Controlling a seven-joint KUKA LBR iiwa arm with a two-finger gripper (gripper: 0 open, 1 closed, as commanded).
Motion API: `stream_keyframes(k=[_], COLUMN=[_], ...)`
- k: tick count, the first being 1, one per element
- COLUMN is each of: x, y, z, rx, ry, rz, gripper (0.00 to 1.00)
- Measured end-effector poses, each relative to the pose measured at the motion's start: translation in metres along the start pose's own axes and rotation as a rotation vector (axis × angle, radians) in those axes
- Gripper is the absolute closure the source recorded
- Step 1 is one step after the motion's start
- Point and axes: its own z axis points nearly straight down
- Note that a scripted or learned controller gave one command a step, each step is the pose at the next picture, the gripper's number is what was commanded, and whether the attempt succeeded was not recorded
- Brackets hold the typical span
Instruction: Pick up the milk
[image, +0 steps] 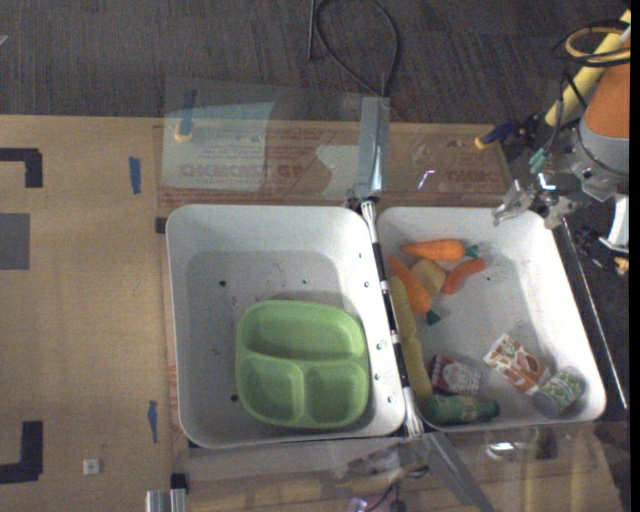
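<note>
The milk (517, 361) lies near the right bin's (560, 300) four-o'clock wall, long axis ten-to-four; the gripper (533, 200) hangs released above the bin's one-o'clock rim.

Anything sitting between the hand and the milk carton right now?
In the camera view, bare white bin floor lies between the hand at the right bin's top rim and the small white-and-orange milk carton; the orange toy carrots lie off to the left.

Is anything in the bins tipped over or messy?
Yes. The milk lies on its side in the right bin, not upright. The carrots lie in a jumbled heap. The green tray sits flat in the left bin.
</note>
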Motion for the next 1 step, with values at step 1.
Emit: stream_keyframes(k=[1], x=[-0.0125], y=[-0.092], z=[0.0449], rx=[-0.001], ry=[0.001], rz=[0.074], gripper=[0.0])
